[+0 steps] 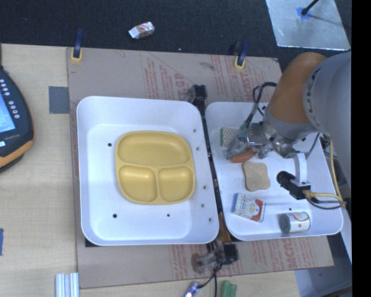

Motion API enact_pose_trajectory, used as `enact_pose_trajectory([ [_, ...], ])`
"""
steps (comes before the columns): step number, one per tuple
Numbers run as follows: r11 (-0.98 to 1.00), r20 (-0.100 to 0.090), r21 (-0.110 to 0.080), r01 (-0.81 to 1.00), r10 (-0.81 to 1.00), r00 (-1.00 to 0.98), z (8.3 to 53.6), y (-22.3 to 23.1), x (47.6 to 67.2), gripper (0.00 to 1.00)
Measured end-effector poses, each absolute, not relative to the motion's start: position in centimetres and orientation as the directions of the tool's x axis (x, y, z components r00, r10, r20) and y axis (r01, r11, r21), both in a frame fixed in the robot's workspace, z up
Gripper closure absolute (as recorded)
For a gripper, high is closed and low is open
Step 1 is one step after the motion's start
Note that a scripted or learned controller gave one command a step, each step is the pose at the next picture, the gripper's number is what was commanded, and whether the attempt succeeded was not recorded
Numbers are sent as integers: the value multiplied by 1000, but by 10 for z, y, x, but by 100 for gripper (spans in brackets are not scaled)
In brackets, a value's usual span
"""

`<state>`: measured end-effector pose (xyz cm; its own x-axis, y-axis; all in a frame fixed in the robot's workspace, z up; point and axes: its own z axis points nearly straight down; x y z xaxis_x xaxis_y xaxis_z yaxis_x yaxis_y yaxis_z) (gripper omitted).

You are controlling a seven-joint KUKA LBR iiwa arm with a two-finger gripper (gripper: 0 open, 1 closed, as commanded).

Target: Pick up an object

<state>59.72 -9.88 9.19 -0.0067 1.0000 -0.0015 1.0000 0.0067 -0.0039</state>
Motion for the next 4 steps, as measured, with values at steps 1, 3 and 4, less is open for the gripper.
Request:
enact_pose_trajectory([
  [1, 5, 0, -2, 1000, 1000, -5, 92, -94, 615, 0],
  [3, 4, 1, -2, 1000, 1000, -4, 92, -96, 606, 0],
  [4, 5, 1, -2, 1000, 1000, -5, 92, -100, 642, 0],
])
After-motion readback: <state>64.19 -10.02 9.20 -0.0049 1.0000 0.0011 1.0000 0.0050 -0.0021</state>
